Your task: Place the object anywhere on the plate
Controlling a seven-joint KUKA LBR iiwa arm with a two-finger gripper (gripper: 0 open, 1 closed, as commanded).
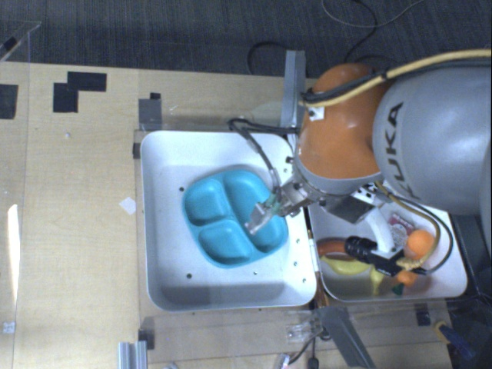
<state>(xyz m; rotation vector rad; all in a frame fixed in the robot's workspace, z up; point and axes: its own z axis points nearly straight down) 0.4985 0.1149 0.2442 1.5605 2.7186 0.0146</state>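
My gripper (260,220) hovers over the blue plate (223,215) in the left bin (165,206); I cannot tell what it carries, nor where the object sits. Small, probably light; grip its middle.
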